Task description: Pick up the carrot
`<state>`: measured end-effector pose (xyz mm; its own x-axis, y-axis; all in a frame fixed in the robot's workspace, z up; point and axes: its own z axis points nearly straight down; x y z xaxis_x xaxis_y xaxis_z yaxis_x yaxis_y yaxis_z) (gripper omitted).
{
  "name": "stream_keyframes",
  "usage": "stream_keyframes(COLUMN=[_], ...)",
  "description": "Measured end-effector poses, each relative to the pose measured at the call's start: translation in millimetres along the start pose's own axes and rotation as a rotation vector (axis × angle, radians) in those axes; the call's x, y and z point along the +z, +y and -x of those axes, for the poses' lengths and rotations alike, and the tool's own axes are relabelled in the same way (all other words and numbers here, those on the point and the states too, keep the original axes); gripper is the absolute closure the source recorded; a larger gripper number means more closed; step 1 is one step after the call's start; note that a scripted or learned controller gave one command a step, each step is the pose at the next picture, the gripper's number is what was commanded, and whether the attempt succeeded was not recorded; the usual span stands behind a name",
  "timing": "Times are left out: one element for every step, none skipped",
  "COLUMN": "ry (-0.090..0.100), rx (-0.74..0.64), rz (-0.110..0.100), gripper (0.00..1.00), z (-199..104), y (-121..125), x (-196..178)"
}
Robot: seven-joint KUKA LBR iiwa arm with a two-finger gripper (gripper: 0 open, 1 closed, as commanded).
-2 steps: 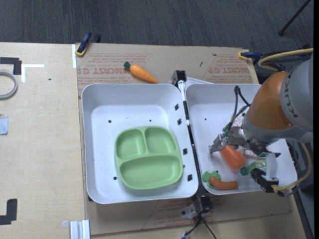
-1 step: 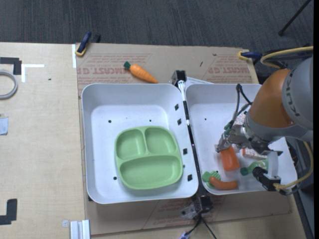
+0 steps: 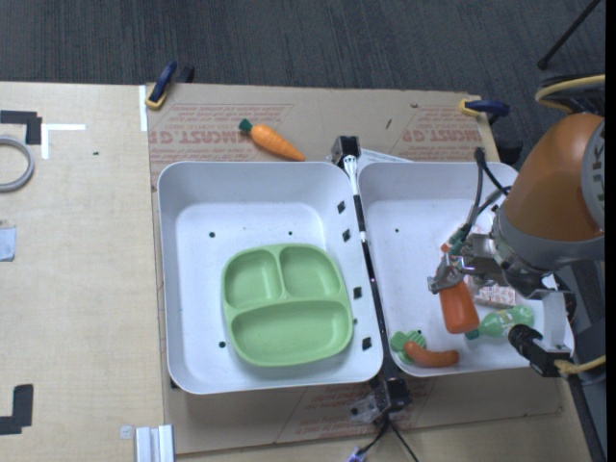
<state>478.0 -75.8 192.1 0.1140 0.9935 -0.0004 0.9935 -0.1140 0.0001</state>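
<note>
Nearest you, a carrot (image 3: 430,356) lies at the right bin's (image 3: 404,221) near edge, just beside the gripper (image 3: 452,292), which hangs above it with an orange block (image 3: 459,308) at its tip; you cannot tell its opening. Judge this the approach: next, drop onto the carrot. Another carrot (image 3: 272,140) rests on cardboard (image 3: 318,114) beyond the left bin (image 3: 183,258); dark carpet (image 3: 289,17) lies farther back.

A green divided plate (image 3: 287,304) is seen in the left bin (image 3: 183,258). The hand (image 3: 452,275) is positioned over the right bin (image 3: 404,210), above an orange object (image 3: 458,309). A carrot (image 3: 272,140) is seen on the tabletop (image 3: 77,306) behind the bins.
</note>
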Motion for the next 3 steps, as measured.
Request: stream_keyframes(ry=[0.001, 0.000, 0.000], rx=[-0.203, -0.013, -0.201], rz=[-0.001, 0.001, 0.000], gripper=[1.00, 1.00, 1.00], z=[33.1, -13.3, -79.9], y=[3.3, -1.3, -8.8], x=[88.0, -0.1, 0.0])
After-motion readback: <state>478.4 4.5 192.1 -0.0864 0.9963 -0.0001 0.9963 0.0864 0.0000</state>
